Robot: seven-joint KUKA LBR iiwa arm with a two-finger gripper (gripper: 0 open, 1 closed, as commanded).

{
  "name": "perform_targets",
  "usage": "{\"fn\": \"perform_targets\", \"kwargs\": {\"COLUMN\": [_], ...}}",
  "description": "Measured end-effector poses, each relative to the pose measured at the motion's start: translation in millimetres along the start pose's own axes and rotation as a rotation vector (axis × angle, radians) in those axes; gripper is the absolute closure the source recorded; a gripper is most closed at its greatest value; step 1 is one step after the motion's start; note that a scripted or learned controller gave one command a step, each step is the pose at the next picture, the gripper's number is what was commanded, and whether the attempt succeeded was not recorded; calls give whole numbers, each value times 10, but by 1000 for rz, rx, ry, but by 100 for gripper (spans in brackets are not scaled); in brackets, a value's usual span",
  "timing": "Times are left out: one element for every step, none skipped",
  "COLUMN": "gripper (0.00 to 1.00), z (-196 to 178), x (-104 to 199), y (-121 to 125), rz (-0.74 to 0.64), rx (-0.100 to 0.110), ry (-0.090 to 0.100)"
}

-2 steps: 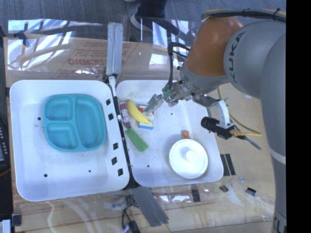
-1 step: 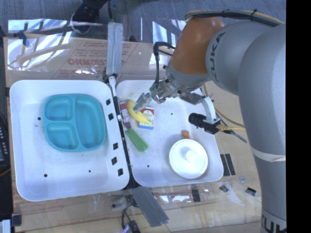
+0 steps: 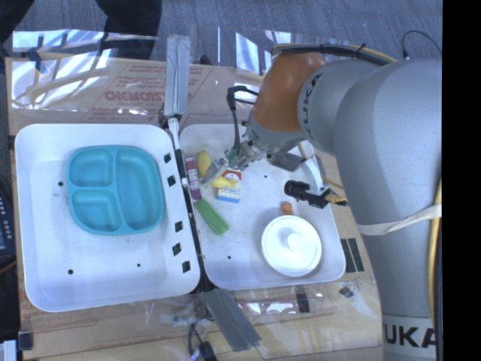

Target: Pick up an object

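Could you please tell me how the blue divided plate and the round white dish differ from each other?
The blue divided plate lies in the left bin; the round white dish sits in the right bin. The plate is a larger rounded rectangle with three compartments; the dish is a smaller circle with a raised centre. Both lie flat, untouched by the gripper.

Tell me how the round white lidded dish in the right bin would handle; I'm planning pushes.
The white dish looks rigid and glossy, so probably slippery for the tool. Low and wide, it should slide rather than tip. Its knobbed lid may shift if it sits loose.
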State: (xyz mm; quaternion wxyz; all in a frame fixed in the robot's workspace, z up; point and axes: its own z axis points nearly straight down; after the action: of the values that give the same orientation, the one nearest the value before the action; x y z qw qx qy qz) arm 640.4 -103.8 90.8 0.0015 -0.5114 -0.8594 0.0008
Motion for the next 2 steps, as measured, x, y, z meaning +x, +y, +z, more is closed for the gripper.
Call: {"fn": "perform_targets", "kwargs": {"gripper": [100, 100], "z": [-103, -687], "x": [-4, -168], "y": [3, 94], "rz": [-3, 101], "rx": [0, -2], "ry": [-1, -3]}}
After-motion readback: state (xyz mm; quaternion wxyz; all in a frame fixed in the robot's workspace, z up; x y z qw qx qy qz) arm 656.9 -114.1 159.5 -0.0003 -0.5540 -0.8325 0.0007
